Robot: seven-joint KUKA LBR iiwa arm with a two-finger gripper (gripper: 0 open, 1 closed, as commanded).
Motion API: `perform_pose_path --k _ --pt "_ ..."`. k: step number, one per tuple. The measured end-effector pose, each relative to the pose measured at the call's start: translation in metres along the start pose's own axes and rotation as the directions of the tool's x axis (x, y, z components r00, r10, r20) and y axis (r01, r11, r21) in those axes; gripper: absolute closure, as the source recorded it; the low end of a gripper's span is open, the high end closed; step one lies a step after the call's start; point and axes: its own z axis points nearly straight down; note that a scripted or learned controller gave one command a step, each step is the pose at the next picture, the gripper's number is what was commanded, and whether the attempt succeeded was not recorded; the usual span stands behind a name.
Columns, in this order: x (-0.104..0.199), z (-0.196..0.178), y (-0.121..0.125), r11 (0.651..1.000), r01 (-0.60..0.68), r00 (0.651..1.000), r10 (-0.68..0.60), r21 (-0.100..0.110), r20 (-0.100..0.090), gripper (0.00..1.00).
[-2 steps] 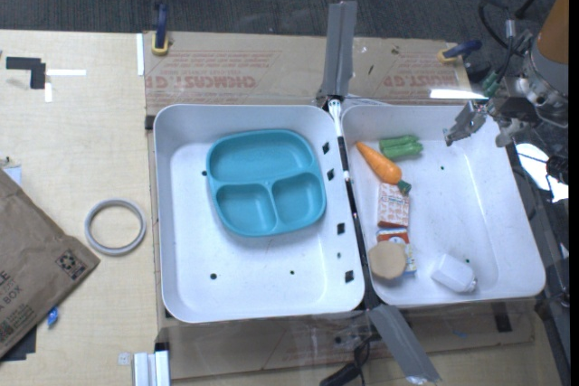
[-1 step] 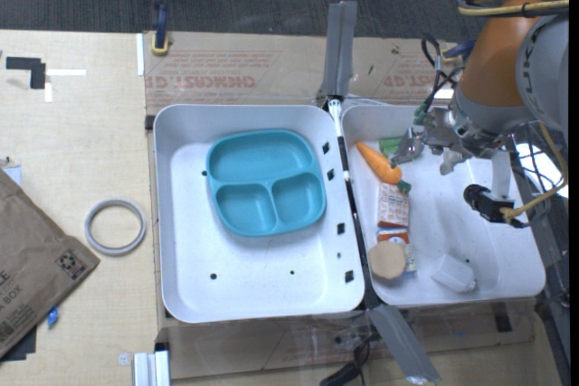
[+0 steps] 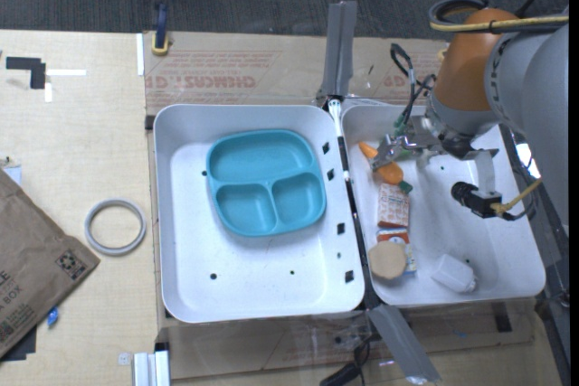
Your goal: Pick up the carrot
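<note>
Carrot lies in the bin on the view's right, in its far left part, close to the wall that the two bins share. It shows as a rounded orange lump with a bit of green at its near side. A thinner orange sliver just beyond it, toward the wall, is probably the same carrot, though the robot's metalwork crosses between the two and I cannot be sure.

The gripper hangs right over that spot, at the carrot's far edge, on the end of the grey arm with its orange band, which comes in from the view's right. From this slant I cannot tell whether the gripper is wide or narrow, nor whether it touches the carrot.

Nearer the camera in the same bin, a red and white packet lies just beside the carrot. A round tan thing sits at the packet's near end. A white lump rests apart from them toward the bin's near right corner.

The bin on the view's left holds a teal plate with three compartments, lying flat in its far half. On the bench to the left of that bin lie a ring of tape and, at the edge of the view, a cardboard box.
</note>
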Motion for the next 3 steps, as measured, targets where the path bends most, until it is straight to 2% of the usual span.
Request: perform_pose_path --k 1,2,3 --pt "0.015 -0.101 0.029 0.983 0.186 0.983 -0.186 -0.001 0.001 0.00" --pt "-0.002 0.000 -0.017 1.000 0.006 1.000 -0.006 0.000 0.000 0.00" --pt "-0.003 -0.009 -0.017 1.000 0.002 1.000 -0.002 0.001 0.000 1.00"
